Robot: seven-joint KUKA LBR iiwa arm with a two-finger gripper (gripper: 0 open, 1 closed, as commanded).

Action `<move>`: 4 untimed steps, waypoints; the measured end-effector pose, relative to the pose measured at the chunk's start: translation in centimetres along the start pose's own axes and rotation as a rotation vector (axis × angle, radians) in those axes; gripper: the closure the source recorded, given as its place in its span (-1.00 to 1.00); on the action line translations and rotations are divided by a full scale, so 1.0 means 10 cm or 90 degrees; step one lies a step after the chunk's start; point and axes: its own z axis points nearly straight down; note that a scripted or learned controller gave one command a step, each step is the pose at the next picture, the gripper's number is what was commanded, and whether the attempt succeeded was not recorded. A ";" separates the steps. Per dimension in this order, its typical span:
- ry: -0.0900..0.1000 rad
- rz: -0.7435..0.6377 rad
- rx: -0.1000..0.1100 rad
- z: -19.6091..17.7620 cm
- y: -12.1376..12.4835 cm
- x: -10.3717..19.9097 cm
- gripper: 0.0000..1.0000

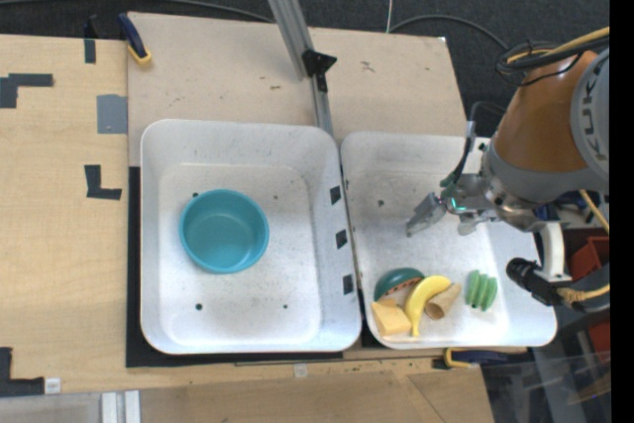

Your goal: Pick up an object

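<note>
Below our gripper [424,216], fingers spread and holding nothing, banana [428,296] and green piece [480,290] sit, likely its targets.

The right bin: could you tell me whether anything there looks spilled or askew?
Nothing spilled. The banana, green piece and other toy food sit bunched in the right bin's near corner.

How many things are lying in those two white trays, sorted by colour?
Teal: 1, the bowl in the left bin
Yellow: 2, the banana and the pale block
Green: 1, the ridged green piece
Dark green and red: 1, the round item
Total: 5, four of them in the right bin
</note>
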 end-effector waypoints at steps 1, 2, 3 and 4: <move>0.000 0.001 0.003 0.45 -0.04 -0.03 -1.00; 0.001 0.000 0.003 0.89 -0.07 0.02 -1.00; -0.001 0.001 0.000 1.05 -0.07 0.02 -1.00; 0.000 0.000 0.001 0.95 -0.07 0.03 1.00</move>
